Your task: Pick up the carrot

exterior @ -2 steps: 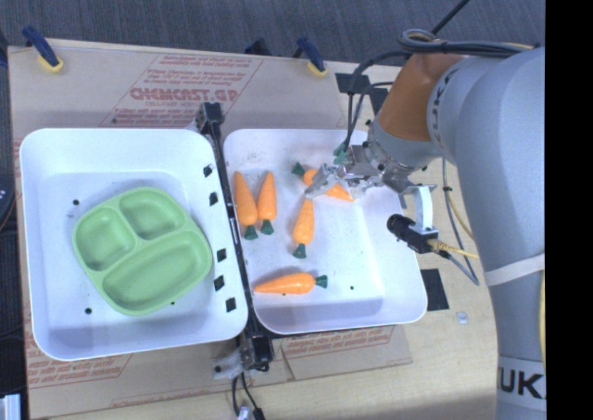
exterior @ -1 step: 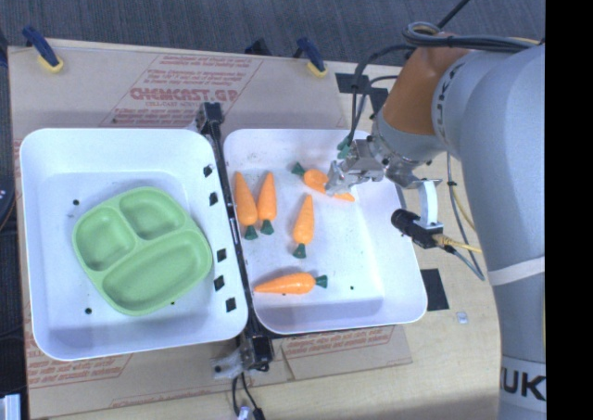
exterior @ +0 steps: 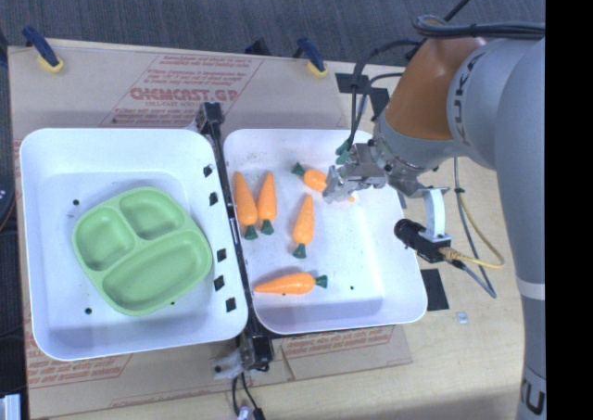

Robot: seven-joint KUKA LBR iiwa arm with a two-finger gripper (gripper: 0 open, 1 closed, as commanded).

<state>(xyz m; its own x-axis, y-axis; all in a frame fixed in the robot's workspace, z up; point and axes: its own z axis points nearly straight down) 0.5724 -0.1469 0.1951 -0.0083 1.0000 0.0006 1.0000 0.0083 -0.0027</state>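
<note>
Orange carrots are lying in the right bin. Taking that bin as the landmark, the gripper is hanging over its upper middle, touching a short carrot; whether it is clenched is impossible to tell. Four more carrots are resting toward the bin's left and lower parts. A green divided plate is sitting in the neighbouring bin.

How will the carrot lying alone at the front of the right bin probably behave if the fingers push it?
The carrot looks round and tapered, so it would probably roll in a curve. Its glossy, plastic-looking skin suggests that it is stiff, light and perhaps slippery. The right bin looks smooth, so it may slide.
</note>
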